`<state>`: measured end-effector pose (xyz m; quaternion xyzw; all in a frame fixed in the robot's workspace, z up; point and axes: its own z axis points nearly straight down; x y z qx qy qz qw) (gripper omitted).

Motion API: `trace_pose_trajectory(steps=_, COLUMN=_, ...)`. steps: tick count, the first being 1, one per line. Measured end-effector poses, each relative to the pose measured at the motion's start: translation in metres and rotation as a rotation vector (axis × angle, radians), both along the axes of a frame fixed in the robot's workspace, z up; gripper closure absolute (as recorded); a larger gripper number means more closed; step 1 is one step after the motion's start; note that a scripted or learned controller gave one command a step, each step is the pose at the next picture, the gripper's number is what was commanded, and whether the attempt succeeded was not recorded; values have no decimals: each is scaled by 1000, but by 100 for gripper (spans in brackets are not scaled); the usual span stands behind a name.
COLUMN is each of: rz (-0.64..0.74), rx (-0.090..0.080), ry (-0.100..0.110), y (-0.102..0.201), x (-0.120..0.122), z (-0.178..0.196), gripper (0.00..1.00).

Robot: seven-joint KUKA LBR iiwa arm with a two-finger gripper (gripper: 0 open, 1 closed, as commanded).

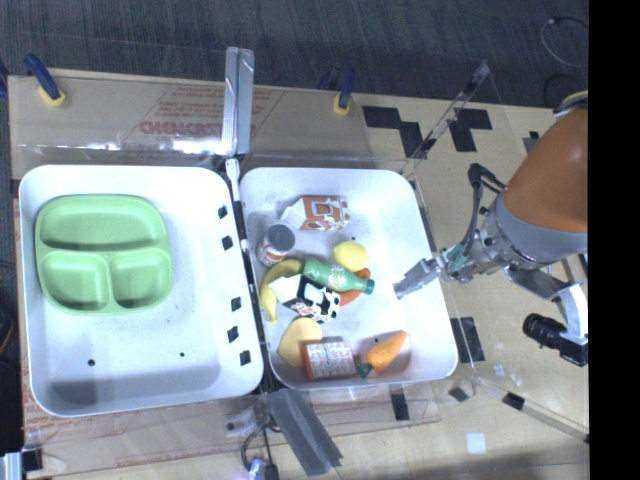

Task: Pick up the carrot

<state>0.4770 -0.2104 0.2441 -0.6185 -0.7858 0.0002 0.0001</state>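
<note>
The carrot (386, 350) is orange with a small green top and lies in the front right corner of the right bin (425, 230), right beside a red-labelled can (327, 360). My gripper (411, 281) hangs over the bin's right side, slanting down and to the left from the grey wrist. It is a little behind and to the right of the carrot and apart from it. Nothing shows held at its tip.
The right bin also holds a green bottle (336, 276), a lemon (350, 256), a banana (273, 286), a black-and-white item (319, 302), a small can (278, 240) and an orange-white carton (324, 213). A green divided tray (103, 253) sits in the left bin (130, 373).
</note>
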Motion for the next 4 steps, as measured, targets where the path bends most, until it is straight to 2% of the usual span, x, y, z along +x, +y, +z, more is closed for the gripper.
trace_pose_trajectory(steps=1, rz=132, rx=2, ry=3, y=1, x=-1, z=-112, gripper=0)
trace_pose_trajectory(steps=2, rz=463, rx=1, ry=1, y=1, x=0, z=-151, gripper=0)
trace_pose_trajectory(steps=3, rz=466, rx=1, ry=0, y=0, x=1, z=-141, gripper=100)
trace_pose_trajectory(steps=4, rz=467, rx=0, ry=0, y=1, x=1, z=-141, gripper=0)
